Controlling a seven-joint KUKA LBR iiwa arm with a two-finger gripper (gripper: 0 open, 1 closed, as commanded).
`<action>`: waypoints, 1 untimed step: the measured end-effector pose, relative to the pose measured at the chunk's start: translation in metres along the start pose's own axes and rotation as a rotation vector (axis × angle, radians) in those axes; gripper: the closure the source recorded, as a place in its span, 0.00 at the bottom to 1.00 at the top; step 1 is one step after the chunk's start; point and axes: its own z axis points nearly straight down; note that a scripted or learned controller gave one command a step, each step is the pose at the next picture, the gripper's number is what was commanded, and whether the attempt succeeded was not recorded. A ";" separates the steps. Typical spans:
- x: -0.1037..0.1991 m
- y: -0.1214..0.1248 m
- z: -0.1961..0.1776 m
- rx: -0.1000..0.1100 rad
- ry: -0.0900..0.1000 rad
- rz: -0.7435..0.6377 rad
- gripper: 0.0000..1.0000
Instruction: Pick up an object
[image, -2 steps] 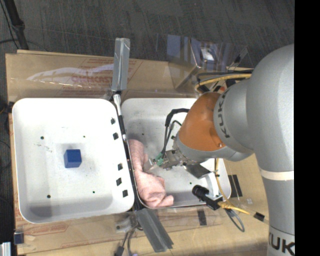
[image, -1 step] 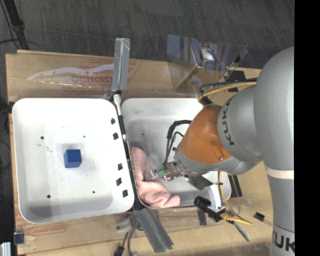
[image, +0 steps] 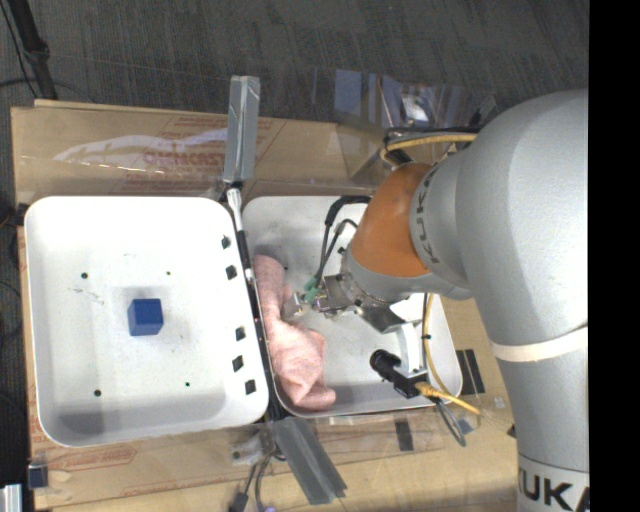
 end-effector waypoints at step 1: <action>0.001 0.000 -0.009 0.003 0.001 -0.004 1.00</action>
